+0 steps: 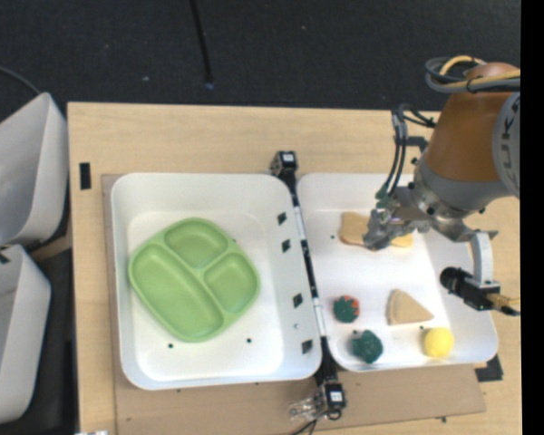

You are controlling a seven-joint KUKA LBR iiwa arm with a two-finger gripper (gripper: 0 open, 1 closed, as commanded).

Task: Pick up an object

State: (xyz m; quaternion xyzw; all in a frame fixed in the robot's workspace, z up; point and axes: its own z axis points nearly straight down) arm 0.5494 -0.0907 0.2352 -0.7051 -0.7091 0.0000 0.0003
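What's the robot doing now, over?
Gripper low in right bin, at tan piece; grasp unconfirmed. Yellow ball, tan wedge, two green toys lie apart, not blocking.

Light falls even and soft from overhead. The two white bins (208, 370) are the brightest things, close to washed out, their walls hard to separate from their floors. The floor (254, 34) beyond the bench is dim and grainy. Under the gripper (378, 236) lies a faint, soft shadow. The whole picture is a little blurred and low in detail; small objects below the gripper have fuzzy edges. The arm's orange band (467, 134) has a mild sheen.
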